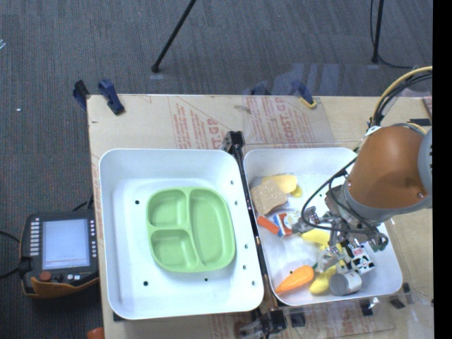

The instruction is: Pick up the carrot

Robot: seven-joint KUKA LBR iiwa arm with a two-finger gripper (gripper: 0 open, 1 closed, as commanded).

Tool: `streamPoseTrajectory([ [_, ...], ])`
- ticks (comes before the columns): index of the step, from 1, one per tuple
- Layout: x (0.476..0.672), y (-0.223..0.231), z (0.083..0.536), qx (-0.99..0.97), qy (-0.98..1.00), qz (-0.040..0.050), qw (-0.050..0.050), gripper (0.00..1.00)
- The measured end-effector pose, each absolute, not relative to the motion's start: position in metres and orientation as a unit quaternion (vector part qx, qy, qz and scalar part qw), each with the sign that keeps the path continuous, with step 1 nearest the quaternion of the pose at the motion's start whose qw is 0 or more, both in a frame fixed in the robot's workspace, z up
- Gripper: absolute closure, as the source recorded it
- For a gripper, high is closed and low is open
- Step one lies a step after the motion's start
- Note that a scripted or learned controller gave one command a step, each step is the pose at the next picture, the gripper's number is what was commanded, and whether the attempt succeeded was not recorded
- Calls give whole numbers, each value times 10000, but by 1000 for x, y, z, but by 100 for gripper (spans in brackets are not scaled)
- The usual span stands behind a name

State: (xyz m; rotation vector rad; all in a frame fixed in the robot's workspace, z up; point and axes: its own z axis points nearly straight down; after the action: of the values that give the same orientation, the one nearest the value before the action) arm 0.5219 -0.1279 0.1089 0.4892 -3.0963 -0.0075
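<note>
- While the arm (388, 175) reaches in from the right of the frame, its tool (330, 255) hangs low over the lower middle of the right bin (332, 154).
- Tool state: cannot tell how far open it is from this angle, as the wrist and cabling cover it. Nothing is seen held in it.
- Carrot (295, 279): lies flat on the floor of the right bin, lower left part, near the front wall. The thin end points to the lower left and the thick end to the upper right, toward the tool. It sits just below and left of the tool; contact cannot be judged.
- Just right of the carrot lies a small yellow piece (319, 285), then a grey round object (344, 282).
- Another yellow item (315, 236) sits left of the tool, above the carrot.
- Upper left of the right bin: a slice of bread (268, 198) with a yellow lump (286, 183) touching its upper right edge. Below the bread is a small orange, white and blue item (275, 224).
- Left bin (116, 168): holds a green three-compartment plate (191, 229), roughly centred.
- Both bins rest side by side on the cardboard-covered surface (176, 122). A blue clamp (111, 96) sits at its upper left corner.
- A handheld screen unit (62, 249) lies on the carpet at lower left of the frame.
</note>
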Motion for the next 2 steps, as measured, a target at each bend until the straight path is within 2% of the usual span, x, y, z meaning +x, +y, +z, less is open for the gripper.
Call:
streamPoseTrajectory([
  [1, 483, -97, 88, 833, -9965, -17, 17, 0],
  [2, 480, -92, 87, -387, -9993, -11, 15, 0],
])
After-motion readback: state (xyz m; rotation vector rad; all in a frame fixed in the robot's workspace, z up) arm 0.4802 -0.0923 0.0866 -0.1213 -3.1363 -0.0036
